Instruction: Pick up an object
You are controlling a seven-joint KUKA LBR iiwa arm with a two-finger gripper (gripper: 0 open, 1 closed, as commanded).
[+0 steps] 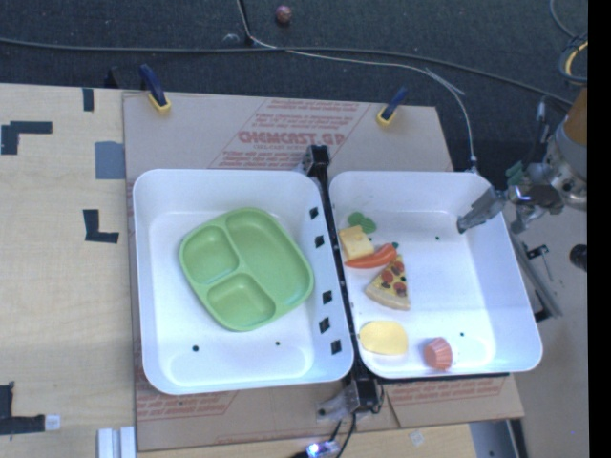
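The right bin (496, 284) holds several toy foods. A small green piece (361, 223) lies at the bin's upper left, with a yellow block (355, 244) and a red chili pepper (373, 257) just below it. Under those sits a pizza slice (389, 285). Near the front are a pale yellow round piece (384, 338) and a pink cylinder (438, 353). My gripper (497, 218) hangs over the bin's upper right rim, well away from all the food. It is open, with nothing between its fingers.
The left bin (153, 256) holds a green divided plate (246, 267). Black clips run along the wall between the two bins. Two clamps with blue handles pin the cardboard at the back. A cable crosses the dark floor behind the bench.
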